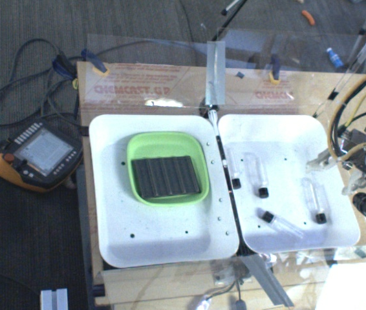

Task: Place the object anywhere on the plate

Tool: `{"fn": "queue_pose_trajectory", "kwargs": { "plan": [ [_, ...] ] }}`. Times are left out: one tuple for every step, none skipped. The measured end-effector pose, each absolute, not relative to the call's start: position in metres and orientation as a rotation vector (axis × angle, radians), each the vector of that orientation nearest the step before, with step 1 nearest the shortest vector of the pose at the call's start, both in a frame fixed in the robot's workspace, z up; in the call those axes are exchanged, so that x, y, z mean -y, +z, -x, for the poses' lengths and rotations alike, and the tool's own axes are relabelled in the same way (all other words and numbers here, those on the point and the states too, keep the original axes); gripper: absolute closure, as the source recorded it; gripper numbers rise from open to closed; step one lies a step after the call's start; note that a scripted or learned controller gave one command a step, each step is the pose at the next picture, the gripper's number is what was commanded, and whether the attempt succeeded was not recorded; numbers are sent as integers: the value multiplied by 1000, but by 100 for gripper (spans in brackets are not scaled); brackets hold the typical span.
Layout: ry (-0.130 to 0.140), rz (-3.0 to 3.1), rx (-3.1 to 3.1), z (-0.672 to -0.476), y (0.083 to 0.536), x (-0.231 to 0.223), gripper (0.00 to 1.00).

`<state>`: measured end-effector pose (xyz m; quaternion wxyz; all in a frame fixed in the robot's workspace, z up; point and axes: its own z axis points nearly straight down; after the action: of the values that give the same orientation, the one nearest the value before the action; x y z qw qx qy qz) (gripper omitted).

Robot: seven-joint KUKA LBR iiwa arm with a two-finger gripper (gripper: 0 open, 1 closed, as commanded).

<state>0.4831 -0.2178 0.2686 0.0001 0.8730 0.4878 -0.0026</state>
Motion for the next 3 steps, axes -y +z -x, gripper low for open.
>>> {"fn": "queue_pose_trajectory", "kwargs": {
  "plan": [
    [-8,-2742,-1532,-483,269,218,0],
    [-6,-2793,-1446,-483,144,206,0],
    [6,-2770,-1460,-485,91,153,0]
  ]
}}
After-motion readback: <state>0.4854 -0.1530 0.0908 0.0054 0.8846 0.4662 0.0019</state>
